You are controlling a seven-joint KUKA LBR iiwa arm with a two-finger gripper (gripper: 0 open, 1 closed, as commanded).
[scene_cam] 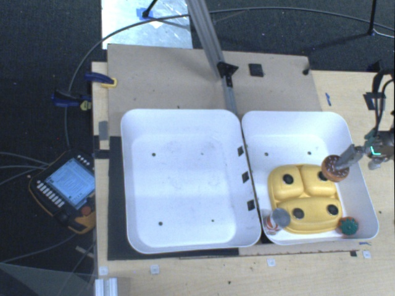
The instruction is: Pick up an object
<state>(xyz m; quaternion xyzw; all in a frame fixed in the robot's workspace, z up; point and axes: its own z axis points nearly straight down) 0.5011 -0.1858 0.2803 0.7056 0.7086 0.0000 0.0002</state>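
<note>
The right bin (296,134) holds a large yellow moulded piece (305,199) with black dots on its lobes. A brown round object with a speckled top (336,168) sits at the yellow piece's upper right corner. My gripper (353,156) reaches in from the right over the bin's rim, and its grey tip ends right at the brown object. A small green round object (349,226) lies in the bin's front right corner. A small grey and red object (276,219) lies at the front left of the yellow piece.
The left bin (185,177) stands beside the right one, joined by black clips (245,176). A slanted metal pole (207,29) crosses the back of the bench. A teach pendant (66,189) lies on the floor at the left.
</note>
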